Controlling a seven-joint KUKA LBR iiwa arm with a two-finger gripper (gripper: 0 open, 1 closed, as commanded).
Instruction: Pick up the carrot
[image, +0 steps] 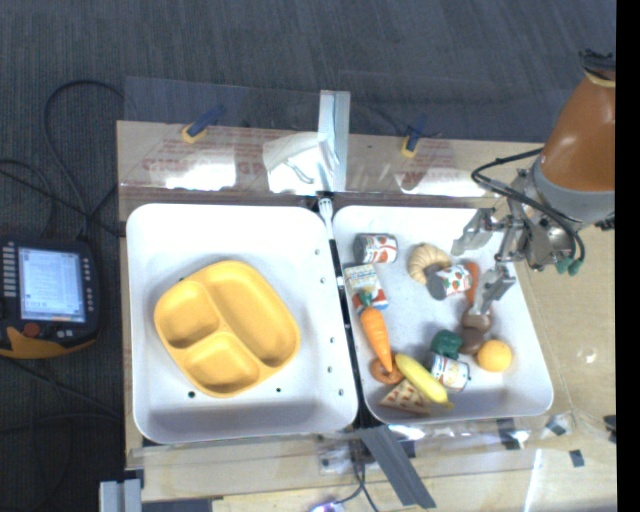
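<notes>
Carrot (377, 340) lies in the right bin (525, 330), at about 8 o'clock from bin centre, near the left wall, tip toward 11 o'clock. Its thick end touches a banana (421, 378). Gripper (484, 262) hangs over the bin's 2 o'clock corner, jaws spread wide, nothing between the fingers (497, 285). One finger is just beside a croissant (428, 258) and a small can (455, 281). Orange (494, 355) sits at 5 o'clock. The left bin holds a yellow tray (226, 326).

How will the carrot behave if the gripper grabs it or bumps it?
The carrot looks like stiff, smooth plastic, so it is probably light and a bit slippery. Its tapered round body may roll or pivot, though the banana beside its thick end could block that.
</notes>
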